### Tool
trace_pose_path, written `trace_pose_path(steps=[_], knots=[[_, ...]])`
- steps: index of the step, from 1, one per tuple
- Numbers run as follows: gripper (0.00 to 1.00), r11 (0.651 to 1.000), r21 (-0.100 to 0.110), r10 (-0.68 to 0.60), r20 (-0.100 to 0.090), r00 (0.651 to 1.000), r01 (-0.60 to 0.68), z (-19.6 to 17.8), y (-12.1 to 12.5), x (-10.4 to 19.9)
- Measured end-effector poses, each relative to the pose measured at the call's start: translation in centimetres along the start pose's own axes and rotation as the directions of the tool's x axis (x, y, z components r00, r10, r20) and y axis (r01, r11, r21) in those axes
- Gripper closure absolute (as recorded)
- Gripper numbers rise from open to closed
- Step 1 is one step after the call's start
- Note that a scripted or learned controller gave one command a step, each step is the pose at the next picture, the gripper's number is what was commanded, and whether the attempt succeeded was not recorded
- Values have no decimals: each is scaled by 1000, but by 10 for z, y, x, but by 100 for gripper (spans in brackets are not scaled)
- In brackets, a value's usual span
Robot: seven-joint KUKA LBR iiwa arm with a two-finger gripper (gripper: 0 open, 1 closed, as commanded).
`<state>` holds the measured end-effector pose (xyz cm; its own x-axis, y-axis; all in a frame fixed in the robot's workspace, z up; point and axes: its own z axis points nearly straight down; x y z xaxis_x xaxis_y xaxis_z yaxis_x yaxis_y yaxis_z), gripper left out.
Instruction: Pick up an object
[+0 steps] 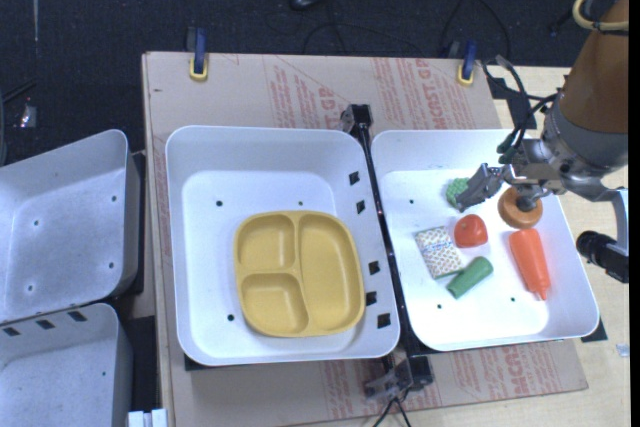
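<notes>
The right bin (570, 315) holds several small objects: a green leafy piece (458, 189), a red tomato (470, 231), a patterned packet (438, 250), a green cylinder (469, 277), an orange carrot (530, 262) and an orange-brown disc (520, 207). My gripper (482, 185) reaches in from the right and hovers over the bin's upper part. It is right beside the green leafy piece and just above the tomato. The disc lies under the wrist, partly covered by it.
The left bin (190, 215) contains a yellow divided plate (298, 272). A black divider (375, 215) runs between the bins. Two yellow clamps (199, 67) (466, 69) hold the board's far edge. White bin lids (60, 215) lie at the left.
</notes>
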<state>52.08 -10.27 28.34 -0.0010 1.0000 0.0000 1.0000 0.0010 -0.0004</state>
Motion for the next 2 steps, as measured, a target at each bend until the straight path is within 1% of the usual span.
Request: trace_pose_path(steps=[1, 2], knots=[[0, 1000, 6, 2, -1, 1000, -2, 63, 4, -2], [0, 1000, 6, 3, 0, 1000, -3, 117, 4, -12]])
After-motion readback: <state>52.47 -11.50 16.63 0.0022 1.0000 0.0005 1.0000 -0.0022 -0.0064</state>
